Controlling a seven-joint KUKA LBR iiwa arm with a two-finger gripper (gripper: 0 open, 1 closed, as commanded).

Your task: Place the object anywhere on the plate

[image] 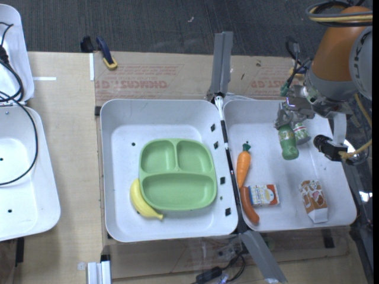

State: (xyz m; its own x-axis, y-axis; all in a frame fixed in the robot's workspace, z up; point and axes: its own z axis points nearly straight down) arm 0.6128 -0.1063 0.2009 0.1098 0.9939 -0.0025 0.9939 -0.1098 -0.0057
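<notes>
Hanging over the right bin (340, 218), the end effector (290, 122) seems to grip a green bottle (289, 143) at its top, though its fingers are hard to make out. Below lie a carrot (243, 165), a sausage (249, 206) and two small cartons (264, 195). The left bin (115, 176) holds a green plate (177, 175), a banana (142, 201) touching its edge.

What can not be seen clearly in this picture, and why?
- Gripper: blurred and crowded by cables; whether it grips the green bottle is unclear.
- Banana: one side tucked under the green plate rim.
- Small carton and tall carton: print too small to read.
- Arm: cut off by the right edge.
</notes>
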